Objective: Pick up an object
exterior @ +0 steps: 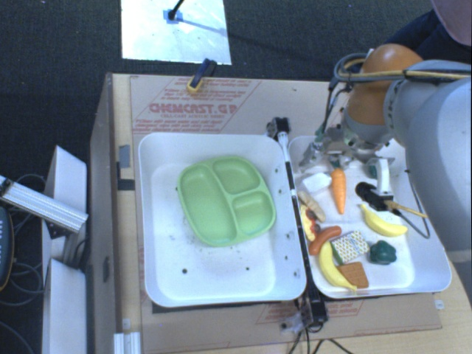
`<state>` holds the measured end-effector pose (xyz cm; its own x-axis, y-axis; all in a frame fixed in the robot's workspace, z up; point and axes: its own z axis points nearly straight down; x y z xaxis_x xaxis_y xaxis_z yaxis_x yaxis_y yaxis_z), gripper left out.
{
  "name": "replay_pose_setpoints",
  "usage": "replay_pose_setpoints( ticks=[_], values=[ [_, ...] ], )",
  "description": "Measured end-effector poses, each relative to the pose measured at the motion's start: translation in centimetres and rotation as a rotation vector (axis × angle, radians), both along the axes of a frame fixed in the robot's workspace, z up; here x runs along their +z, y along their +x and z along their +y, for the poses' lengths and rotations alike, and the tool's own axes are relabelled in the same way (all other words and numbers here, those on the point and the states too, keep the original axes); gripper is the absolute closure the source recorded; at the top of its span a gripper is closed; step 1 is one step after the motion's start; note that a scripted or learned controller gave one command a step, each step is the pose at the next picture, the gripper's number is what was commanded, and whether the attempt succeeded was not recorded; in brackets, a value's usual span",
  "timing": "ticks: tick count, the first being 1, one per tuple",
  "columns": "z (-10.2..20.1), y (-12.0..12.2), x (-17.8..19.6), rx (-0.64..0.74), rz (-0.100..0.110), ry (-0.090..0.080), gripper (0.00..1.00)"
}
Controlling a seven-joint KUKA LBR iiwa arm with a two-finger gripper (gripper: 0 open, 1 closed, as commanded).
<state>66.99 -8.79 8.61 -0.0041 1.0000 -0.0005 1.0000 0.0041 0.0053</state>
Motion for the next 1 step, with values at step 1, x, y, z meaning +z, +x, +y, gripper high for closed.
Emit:
replay_pose_setpoints(
  ticks=[1],
  values=[
    [-1.52,-0.06,-0.05,-0.003,0.002,-0.001,0.0]
  ],
)
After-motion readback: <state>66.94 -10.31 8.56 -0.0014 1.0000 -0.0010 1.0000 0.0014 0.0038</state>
